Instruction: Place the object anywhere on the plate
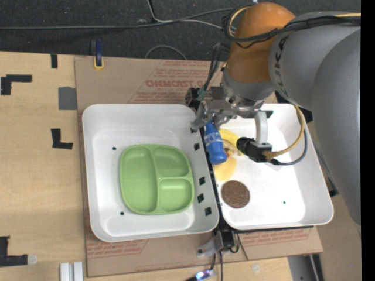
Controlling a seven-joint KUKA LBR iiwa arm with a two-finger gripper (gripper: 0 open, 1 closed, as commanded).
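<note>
Bench top (35, 174): pale wood-toned surface, being seen across the left and lower parts of the frame. Cardboard sheet (146, 81): brown, printed with red lettering, being laid over the bench at centre. Black tape marks (58, 138): angular pieces being shown at the left edge, upper left and lower left; a grey patch (67, 97) is being shown near them. Dark mat (88, 16): black textured strip being seen along the top of the frame, crossed by a thin pale cable (153, 10). Blue-and-yellow clamp (97, 54): being seen at the cardboard's upper left corner. Lighting: even, being cast from above.
</note>
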